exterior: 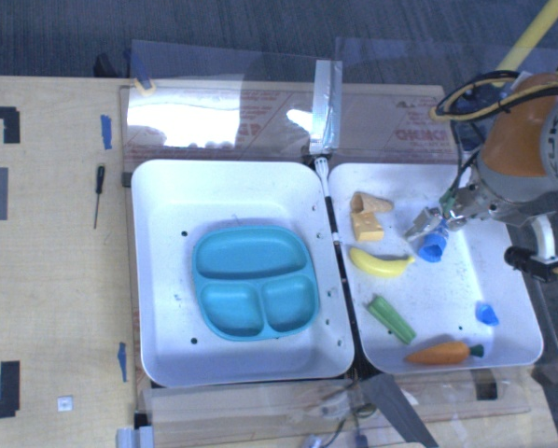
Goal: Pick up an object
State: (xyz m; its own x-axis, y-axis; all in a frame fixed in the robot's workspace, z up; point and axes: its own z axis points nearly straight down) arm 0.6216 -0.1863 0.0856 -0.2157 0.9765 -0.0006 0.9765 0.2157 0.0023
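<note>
My gripper [426,224] hangs over the upper middle of the right bin [512,287], reaching in from the right. A small blue cup-like piece [433,247] sits right under its tip, touching or nearly touching it; I cannot tell whether it is held. To the left lie a tan wedge of cheese or bread [368,216] and a yellow banana [380,263]. A green pod [391,317] and an orange carrot [439,353] lie near the bin's front. A small blue block [486,315] rests at the front right.
The left bin [158,278] holds a teal divided plate [255,280]. A clear panel with a metal post [326,105] stands behind both bins. The arm's wrist with its orange band [520,143] and cables looms over the right bin's back right corner.
</note>
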